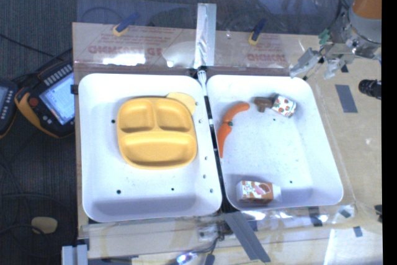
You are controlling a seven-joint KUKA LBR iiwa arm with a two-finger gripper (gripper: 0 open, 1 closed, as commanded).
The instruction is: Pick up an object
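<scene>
My hand (324, 59) hangs just beyond the far right corner of the right bin (322, 133), over the desk (366, 146), holding nothing; I cannot tell how wide it stands. The carrot (228, 123) lies inside that bin against its left wall, well apart from my hand, long axis running from the far end toward the near end. Nearer my hand sits a small red-and-white carton (285, 106). My arm is cut off at the frame's edge.

left white plastic bin (93, 152): yellow divided plastic tray (157, 133) inside | right white plastic bin (322, 152): orange toy carrot (227, 124) nearest tray; small juice carton (256, 192) in front
</scene>
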